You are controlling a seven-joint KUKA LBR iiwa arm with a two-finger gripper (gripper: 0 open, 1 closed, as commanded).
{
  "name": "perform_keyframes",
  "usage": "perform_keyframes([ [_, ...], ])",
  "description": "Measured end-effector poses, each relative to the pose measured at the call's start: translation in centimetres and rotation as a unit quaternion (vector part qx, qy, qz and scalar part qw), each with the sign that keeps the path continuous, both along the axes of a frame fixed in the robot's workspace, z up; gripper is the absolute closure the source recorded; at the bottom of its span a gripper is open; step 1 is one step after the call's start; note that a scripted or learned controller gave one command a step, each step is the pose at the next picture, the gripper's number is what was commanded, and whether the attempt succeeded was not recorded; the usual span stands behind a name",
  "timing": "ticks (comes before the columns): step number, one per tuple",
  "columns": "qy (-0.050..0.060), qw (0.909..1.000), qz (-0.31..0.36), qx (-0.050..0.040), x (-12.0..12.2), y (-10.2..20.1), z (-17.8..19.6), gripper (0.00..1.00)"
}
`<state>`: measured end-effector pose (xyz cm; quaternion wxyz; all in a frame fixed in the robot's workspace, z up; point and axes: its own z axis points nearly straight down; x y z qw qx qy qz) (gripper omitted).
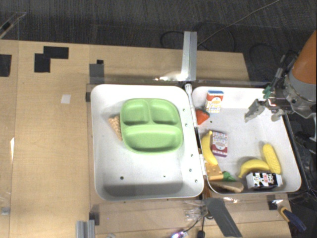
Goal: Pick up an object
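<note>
Right bin (237,103): corn cob (271,158) below pincer (262,110).

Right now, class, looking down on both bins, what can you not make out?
- Brown item, camera view: mostly under the green divided plate.
- Carton and purple packet: print too small to read.
- Tool: blurred; arm cut by the right edge.
- Items at the right bin's near corner: overlapping, hard to separate.

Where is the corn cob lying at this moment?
The corn cob lies in the right bin, near its right wall, just right of a banana and above a black-and-white carton.
</note>
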<state>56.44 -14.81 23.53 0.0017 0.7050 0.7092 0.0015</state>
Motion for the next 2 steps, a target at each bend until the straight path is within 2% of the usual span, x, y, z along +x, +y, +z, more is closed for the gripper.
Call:
perform_keyframes([
  [1, -0.011, 0.999, 0.044, -0.0026, -2.1, 2.2, -12.9, 0.0],
  [2, -0.013, 0.9974, 0.071, -0.0039, 0.7, 4.5, -13.7, 0.0],
])
